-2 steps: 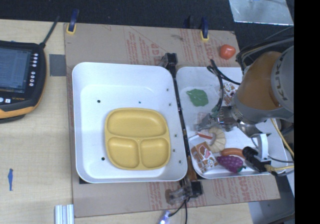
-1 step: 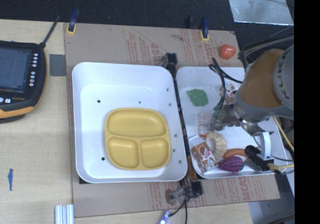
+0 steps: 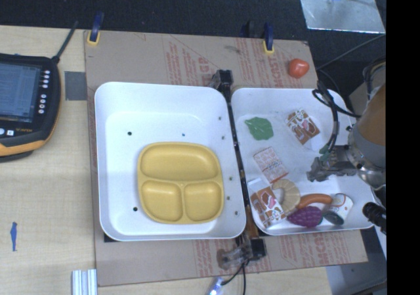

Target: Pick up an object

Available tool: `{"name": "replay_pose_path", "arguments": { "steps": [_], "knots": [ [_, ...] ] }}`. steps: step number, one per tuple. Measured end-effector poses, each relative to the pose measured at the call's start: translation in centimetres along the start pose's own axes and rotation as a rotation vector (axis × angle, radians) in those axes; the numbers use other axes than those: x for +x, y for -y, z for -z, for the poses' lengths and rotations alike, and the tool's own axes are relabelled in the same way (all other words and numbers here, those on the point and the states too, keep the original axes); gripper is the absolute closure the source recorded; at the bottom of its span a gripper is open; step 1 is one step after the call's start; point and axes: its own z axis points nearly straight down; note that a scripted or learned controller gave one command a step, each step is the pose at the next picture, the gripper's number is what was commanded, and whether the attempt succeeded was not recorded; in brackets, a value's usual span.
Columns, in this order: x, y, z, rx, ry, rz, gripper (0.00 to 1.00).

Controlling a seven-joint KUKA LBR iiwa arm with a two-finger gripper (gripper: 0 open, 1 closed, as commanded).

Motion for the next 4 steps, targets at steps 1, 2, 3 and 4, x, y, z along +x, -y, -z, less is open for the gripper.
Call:
{"name": "replay_pose_path", "arguments": {
  "steps": [1,2,3,4],
  "knots": [
    [2.9,-9.5,5.7,-0.002,-0.001,0.002,1.0],
    [-0.4,-8.9,-0.5,0.003,0.0,0.001,1.0],
    [5.6,-3.6,2.7,0.002,0.0,0.004,1.0],
    [5.6,-3.6,2.7,0.002,0.0,0.003,0.0]
  ]
}}
